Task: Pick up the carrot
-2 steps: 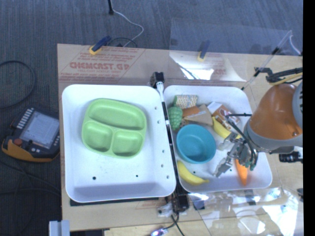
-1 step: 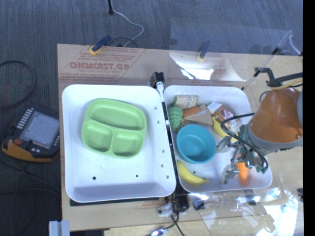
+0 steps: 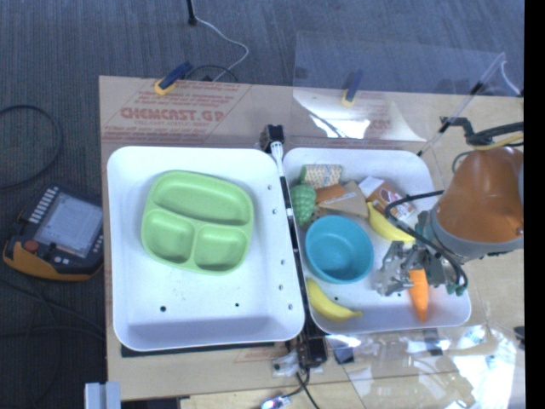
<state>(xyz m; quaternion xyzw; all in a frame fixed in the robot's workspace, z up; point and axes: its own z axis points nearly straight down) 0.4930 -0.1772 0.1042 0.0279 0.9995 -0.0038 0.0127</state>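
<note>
A KUKA arm reaches in from the right over the right-hand bin (image 3: 443, 313), its gripper (image 3: 398, 273) lowered into the bin's near right corner among scattered toy food. The carrot (image 3: 419, 294), the object of the task, lies on the bin floor just beside the gripper, on its right and slightly toward the near edge, so close that the metal fingers (image 3: 392, 275) appear to touch or overlap its upper end. The carrot's long axis runs roughly from far to near, tapering toward the bin's front wall. Whether the jaws are spread or closed cannot be made out here, and the carrot does not clearly sit between them; it looks to rest beside them. A small shift toward the right would seem needed to straddle it across its narrow width. Around it sit a blue bowl (image 3: 339, 247) to the left, a banana (image 3: 330, 302) near the front, and a second banana (image 3: 387, 222) behind the gripper. In the left-hand bin (image 3: 128, 313) lies a green divided plate (image 3: 198, 221), well apart from the work.
</note>
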